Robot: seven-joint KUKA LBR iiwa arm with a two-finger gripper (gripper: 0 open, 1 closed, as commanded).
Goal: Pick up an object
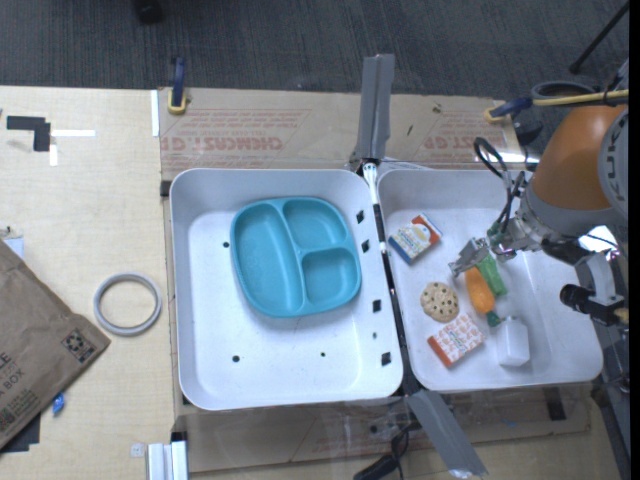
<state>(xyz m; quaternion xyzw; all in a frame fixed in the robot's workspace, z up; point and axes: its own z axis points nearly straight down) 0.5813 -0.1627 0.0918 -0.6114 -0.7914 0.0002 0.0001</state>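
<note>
From my seat the arm (575,158) is reaching into the right bin (560,373), with the gripper (478,260) lowered near the bin floor, right over the green top of the toy carrot (482,290). I cannot tell from this slant whether it is released or clenched, and nothing is plainly caught in it, so I count nothing as picked up yet. The carrot lies on the bin floor, orange body pointing toward the near wall, with the cookie (439,301) just beside it on the left. A small snack box (415,238) sits nearer the divider, a red and white packet (456,341) lies below the cookie, and a pale white block (513,341) rests near the carrot's tip. In the left bin (200,368) the blue divided plate (296,256) sits well apart from all this. My read: the approach is done, the grasp and lift are still ahead, and the carrot looks like the likeliest target.
</note>
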